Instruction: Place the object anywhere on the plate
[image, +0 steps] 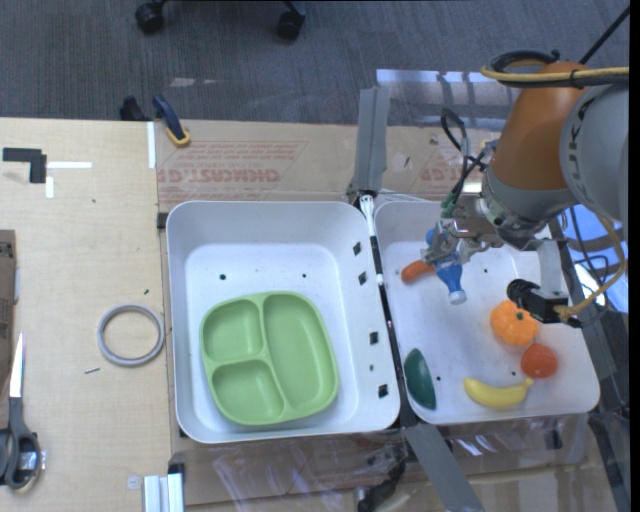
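Grey carpet floor (300, 60) fills the top of the frame, with chair castors (152, 14) at the upper edge. The pale wooden worktop (70, 260) spans the left, under even light.

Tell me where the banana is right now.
The banana lies in the right bin, near its front edge, just below the tomato and right of the dark green vegetable.

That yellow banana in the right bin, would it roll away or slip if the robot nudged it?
The banana is curved and lies flat on the bin floor, so it would probably slide or spin rather than roll. Its skin looks smooth and glossy, like a plastic toy, so it may be light and somewhat slippery. The red ball beside it looks likelier to roll.
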